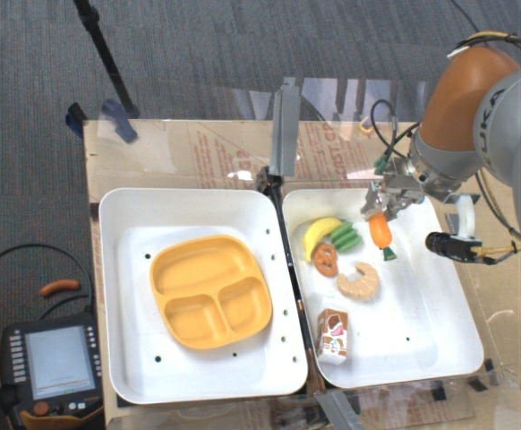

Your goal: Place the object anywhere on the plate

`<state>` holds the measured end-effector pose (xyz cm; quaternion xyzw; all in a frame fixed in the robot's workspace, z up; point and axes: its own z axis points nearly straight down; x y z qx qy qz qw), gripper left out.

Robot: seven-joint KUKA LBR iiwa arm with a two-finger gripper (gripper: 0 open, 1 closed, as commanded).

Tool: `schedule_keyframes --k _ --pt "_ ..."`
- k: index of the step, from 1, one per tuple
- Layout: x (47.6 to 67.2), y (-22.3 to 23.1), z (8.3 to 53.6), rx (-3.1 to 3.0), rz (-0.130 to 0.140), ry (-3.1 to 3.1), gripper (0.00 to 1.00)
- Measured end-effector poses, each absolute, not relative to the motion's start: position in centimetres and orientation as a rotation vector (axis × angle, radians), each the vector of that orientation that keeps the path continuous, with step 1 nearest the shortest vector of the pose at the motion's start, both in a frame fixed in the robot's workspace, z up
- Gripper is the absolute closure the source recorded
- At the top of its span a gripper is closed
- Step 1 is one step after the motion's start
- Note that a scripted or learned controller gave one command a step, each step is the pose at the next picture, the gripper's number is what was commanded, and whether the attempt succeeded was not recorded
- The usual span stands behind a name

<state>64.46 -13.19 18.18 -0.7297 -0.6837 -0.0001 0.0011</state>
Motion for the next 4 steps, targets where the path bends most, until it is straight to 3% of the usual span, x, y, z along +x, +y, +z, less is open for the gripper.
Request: schedule_keyframes --k 1,2,3,4 --pt "59.2 -5.1 18.6 -2.119 0.003 -2.315 1.00" --pt "57.5 4.1 18.9 -1.892 0.005 -2.502 1.00" --pt "56.3 9.3 18.5 -1.504 0.004 -2.753 1.00" --pt "56.3 9.2 18.6 -1.507 0.004 -2.752 0.00"
